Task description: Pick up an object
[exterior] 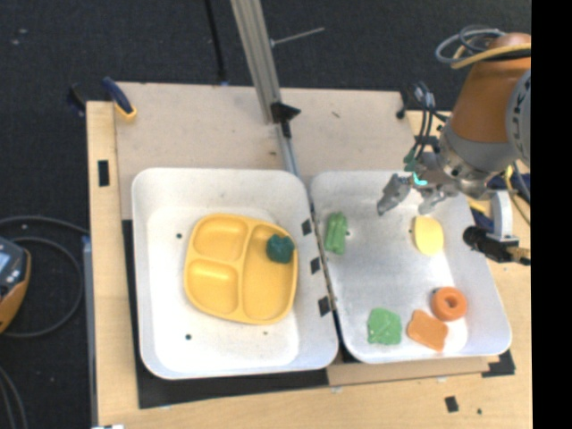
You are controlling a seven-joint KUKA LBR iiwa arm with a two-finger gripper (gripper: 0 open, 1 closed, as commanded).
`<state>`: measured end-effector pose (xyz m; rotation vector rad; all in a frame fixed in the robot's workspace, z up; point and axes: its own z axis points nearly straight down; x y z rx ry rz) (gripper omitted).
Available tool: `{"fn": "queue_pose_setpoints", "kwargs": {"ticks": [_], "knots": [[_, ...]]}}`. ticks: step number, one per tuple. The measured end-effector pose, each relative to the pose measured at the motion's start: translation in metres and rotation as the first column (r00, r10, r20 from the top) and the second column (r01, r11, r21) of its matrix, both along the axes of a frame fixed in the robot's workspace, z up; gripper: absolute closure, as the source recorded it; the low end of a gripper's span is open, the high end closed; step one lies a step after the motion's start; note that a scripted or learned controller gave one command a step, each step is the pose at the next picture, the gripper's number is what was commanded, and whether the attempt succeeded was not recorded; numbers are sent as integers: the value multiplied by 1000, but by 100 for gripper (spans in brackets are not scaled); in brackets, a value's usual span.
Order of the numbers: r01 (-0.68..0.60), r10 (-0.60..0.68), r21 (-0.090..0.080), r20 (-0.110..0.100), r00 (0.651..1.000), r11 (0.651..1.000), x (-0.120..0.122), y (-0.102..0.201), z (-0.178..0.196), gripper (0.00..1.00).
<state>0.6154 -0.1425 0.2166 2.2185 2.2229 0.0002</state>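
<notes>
Orange block at right bin's near edge, end effector spread — nothing gripped, yellow piece just beside

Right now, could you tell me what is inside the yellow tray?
A dark green object sits in the yellow tray, in its upper right compartment. The other compartments look bare. Whatever lies under the tray is covered.

You are losing arm past right side of view; upper links cut off. Wrist housing is hiding part of right bin's far right rim. Orange-and-dark device at left picture edge is showing only partly. Bench near edge is running out of frame at bottom. Small dark marks on bench's near right corner too small to tell.
</notes>
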Motion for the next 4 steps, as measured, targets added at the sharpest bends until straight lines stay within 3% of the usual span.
{"fn": "queue_pose_setpoints", "kwargs": {"ticks": [1, 3, 4], "knots": [[0, 0, 0, 0, 1000, 1000, 0, 0, 0, 0], [-1, 1, 0, -2, 1000, 1000, 10, 4, -96, 0], [0, 0, -1, -1, 1000, 1000, 11, 3, -116, 0]]}}
